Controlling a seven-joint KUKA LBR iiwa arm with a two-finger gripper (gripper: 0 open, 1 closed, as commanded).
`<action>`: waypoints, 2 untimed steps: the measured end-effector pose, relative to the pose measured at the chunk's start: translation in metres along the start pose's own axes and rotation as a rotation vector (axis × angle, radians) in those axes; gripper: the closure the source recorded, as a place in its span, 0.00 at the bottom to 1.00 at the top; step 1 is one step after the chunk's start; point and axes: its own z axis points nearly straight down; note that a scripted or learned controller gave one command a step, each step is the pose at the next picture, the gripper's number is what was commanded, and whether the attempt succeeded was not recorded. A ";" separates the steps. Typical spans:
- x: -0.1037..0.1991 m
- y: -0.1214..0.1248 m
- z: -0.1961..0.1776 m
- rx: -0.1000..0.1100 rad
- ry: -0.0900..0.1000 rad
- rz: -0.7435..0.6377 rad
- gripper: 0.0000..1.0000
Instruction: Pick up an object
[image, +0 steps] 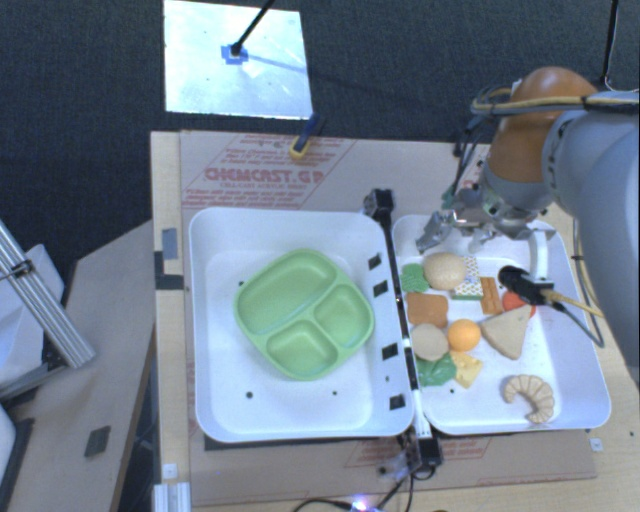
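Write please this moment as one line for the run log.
arm: over right bin far side | hand: above food pile, nothing seen held | nearest: bread roll | left bin: green tray

A green divided plate (304, 315) is lying in the left white bin (215, 400), while a shiny metal sheet (237, 60) is sitting beyond the bench's cardboard (265, 172).

The grey arm with its orange band (530, 100) reaches in from the right, its tool (462, 228) poised over the far edge of the right shallow white bin (590, 400). That bin holds toy foods: a pale bread roll (445, 270), a small orange ball (463, 334), a tan wedge (508, 331) and a beige croissant (531, 396). The left white bin (215, 400) holds a green three-compartment plastic tray (303, 313).
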 end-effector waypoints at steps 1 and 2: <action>0.000 0.002 0.048 -0.003 -0.002 -0.002 0.00; -0.002 0.005 0.032 -0.015 -0.006 -0.003 1.00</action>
